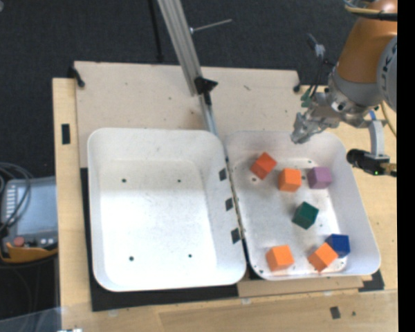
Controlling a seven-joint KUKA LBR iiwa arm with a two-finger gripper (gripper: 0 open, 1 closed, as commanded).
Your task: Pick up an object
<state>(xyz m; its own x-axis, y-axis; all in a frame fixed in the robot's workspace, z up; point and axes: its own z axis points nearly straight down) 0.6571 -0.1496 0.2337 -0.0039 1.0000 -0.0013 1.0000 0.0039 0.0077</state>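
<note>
The right bin [353,206] holds several small blocks: an orange-red one [264,165], an orange one [289,179], a purple one [319,177], a dark green one [306,215], a blue one [338,244] and two more orange ones [279,257] [323,256] near the front. My gripper [301,135] hangs above the bin's far edge, up and to the right of the orange-red block, touching none of them. Nothing shows between its tips.
The left bin [104,185] lies beside the right one. A slanted metal rail [182,40] rises behind the bins' shared edge. A grey device with cables [28,216] sits off the bench at the left.
</note>
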